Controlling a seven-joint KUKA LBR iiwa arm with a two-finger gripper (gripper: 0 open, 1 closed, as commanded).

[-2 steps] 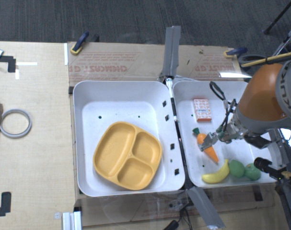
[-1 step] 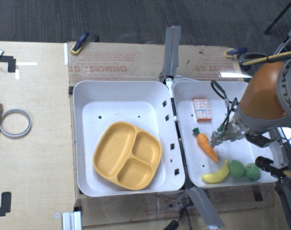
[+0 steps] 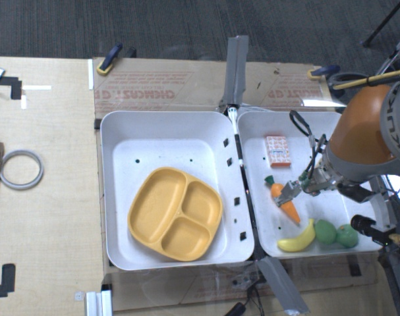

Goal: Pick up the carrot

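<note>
Plate sits in left bin, closest to cam. Right bin: carrot w/ long axis slanting down-right, gripper right on it from the right, fingers straddling it, seemingly pinching the carrot.

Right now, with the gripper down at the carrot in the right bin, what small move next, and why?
Probably a short straight lift. The gripper sits on the middle of the carrot, which lies on the right bin's floor, apart from the banana. Whether it truly holds the carrot is unclear; lifting slightly would show.
</note>
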